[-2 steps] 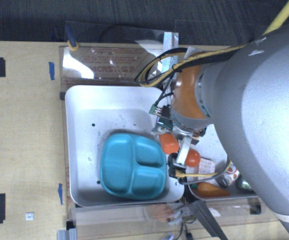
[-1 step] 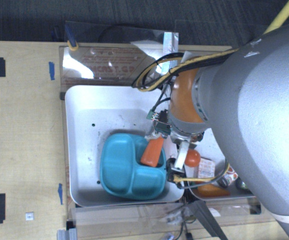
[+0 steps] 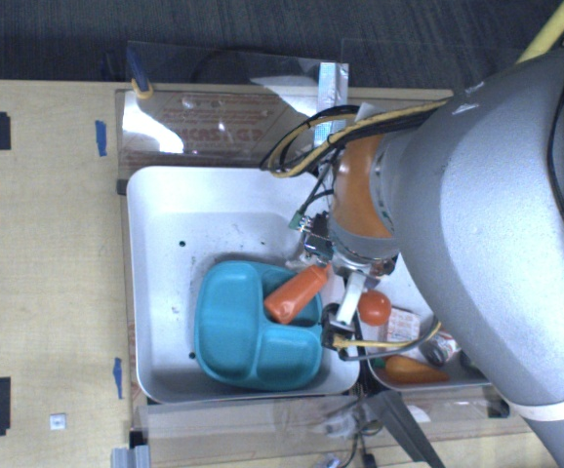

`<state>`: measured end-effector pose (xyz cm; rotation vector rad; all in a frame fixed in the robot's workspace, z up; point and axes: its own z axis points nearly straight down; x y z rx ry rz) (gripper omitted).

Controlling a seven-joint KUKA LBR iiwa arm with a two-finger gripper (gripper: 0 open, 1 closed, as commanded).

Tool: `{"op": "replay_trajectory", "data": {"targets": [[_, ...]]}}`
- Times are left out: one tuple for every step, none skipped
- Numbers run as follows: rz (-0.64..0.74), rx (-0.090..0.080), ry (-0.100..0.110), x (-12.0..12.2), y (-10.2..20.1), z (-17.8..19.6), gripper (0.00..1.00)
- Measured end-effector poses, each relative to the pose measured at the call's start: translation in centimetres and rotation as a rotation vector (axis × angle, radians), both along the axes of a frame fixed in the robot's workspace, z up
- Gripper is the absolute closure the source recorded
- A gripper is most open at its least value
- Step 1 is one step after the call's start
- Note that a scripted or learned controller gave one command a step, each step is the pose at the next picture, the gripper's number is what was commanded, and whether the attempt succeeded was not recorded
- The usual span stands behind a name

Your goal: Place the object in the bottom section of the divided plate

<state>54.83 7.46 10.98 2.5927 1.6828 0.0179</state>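
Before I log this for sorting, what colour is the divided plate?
Teal blue divided plate, seen in the camera view.

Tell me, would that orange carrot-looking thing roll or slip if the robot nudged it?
Probably it would roll: the orange carrot-shaped object looks rounded and tapered, so it would likely curve as it goes. It lies tilted across the edge of the teal divided plate, so a nudge may slide it off. Its smooth, plastic-looking surface suggests it is light and a bit slippery.

Teal divided plate point(image 3: 248, 334) looks like smooth plastic with a soft sheen; the white bin point(image 3: 165, 261) is scuffed, speckled plastic; the bench point(image 3: 43, 261) is pale matt wood grain.
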Motion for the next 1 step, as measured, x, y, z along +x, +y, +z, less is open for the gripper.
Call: {"op": "replay_trajectory", "data": {"targets": [[-0.009, -0.013, 0.005, -0.09, -0.99, 0.89, 1.0]]}}
